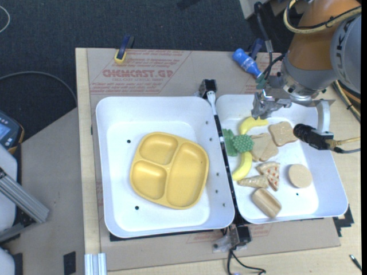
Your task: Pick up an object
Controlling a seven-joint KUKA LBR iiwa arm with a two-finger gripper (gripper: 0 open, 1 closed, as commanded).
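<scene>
The gripper (265, 109) is being held low over the far part of the right bin (338, 196), just above the upper end of the banana (245, 164), where the yellow fruit is curving toward the back wall. Whether anything is being gripped cannot be told, since the working end is being seen from above and is being masked by the grey wrist. The arm is being reached in from the right, and its orange band (321, 24) is being carried well above the tabletop (143, 73), presumably so that the tool is being kept near upright for a descent from above. The play food is being kept crowded in the right bin: a broccoli piece (238, 144) is lying against the banana near the dividing rim, a bread slice (281, 133) and a flatter toast piece (265, 148) are resting just beside it, and a pizza wedge (269, 174), a round biscuit (299, 176) and a tan loaf-like block (267, 202) are lying nearer the front. The left bin (112, 119) is being occupied by a yellow divided plate (170, 169). The banana is being judged the likely target, and the closeness of its neighbours is being judged a risk of a nudged or double grasp.
</scene>
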